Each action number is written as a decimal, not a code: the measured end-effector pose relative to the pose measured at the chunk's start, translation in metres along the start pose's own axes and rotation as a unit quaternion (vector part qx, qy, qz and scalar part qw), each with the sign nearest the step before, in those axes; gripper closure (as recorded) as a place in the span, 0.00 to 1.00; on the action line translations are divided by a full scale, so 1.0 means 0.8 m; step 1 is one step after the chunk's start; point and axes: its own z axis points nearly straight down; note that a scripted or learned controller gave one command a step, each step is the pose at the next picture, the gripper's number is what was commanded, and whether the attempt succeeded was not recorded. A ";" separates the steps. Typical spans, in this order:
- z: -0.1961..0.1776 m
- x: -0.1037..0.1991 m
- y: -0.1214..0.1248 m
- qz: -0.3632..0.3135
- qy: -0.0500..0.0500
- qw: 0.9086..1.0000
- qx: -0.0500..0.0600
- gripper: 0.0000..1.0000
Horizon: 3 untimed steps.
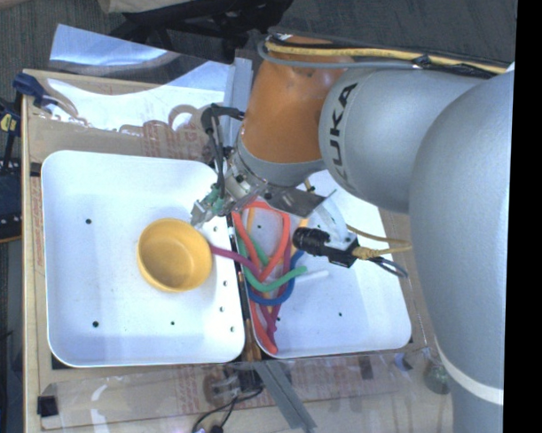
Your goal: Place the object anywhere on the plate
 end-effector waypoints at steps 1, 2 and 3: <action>0.000 0.000 0.000 0.000 0.000 1.000 0.000 0.00; -0.012 -0.001 0.001 -0.001 0.000 1.000 0.000 1.00; -0.012 0.000 0.001 -0.001 -0.001 1.000 0.000 0.00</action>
